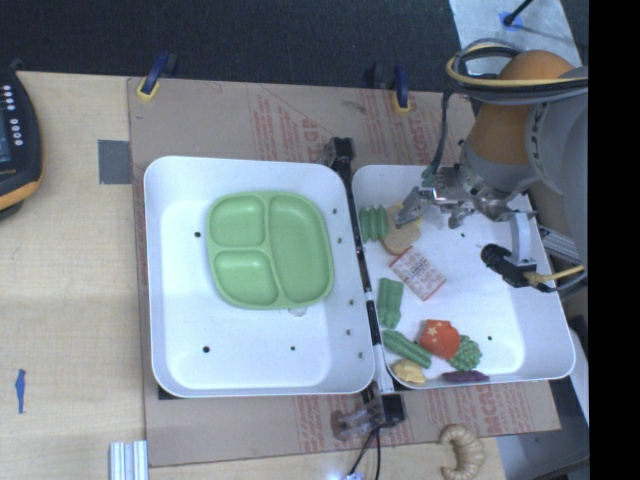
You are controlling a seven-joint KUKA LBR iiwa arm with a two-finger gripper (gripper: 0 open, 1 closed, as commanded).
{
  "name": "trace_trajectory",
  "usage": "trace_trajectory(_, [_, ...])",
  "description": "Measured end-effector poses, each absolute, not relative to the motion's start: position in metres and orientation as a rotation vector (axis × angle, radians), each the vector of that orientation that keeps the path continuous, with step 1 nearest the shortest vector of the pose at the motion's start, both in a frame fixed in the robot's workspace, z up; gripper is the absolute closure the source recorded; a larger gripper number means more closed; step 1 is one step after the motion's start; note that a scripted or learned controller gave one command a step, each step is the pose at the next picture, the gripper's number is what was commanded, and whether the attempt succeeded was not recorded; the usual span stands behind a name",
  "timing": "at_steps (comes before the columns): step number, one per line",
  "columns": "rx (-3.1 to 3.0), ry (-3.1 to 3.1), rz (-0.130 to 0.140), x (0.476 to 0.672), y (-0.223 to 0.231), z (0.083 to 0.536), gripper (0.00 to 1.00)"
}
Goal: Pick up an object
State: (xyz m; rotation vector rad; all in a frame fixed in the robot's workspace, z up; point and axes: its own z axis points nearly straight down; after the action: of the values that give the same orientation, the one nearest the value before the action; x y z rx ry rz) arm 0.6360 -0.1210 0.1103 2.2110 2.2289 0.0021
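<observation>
Camera view from above takes in two white bins side by side on the tabletop [70,298]. Lying in the left bin [175,368] is a light green divided plate [270,249] with three compartments, flat and near the bin's middle. Several small toy foods are spread across the right bin [545,353]. A ridged green piece [373,223] lies by the bin's left wall near the top, with a tan bread-like piece [401,237] just beside it. Below those is a small red-and-white packet [417,273]. Along the left wall sits another green piece [389,302], and near the bottom edge a green pod [406,348], a red tomato-like piece [439,337], a small leafy green item [467,353], a pale yellow piece [409,372] and a thin purple item [464,376] cluster together.

From the right the grey arm reaches in, its end effector [420,206] low over the upper part of the right bin, right by the tan piece; whether its fingers touch or grip anything cannot be told, nor how wide they stand.

Off to the side, a black and orange handheld controller [15,143] rests at the tabletop's left edge.
</observation>
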Motion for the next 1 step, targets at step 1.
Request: trace_trajectory(1, [2.226, 2.231, -0.012, 0.5379, -0.122, 0.0904, 0.0])
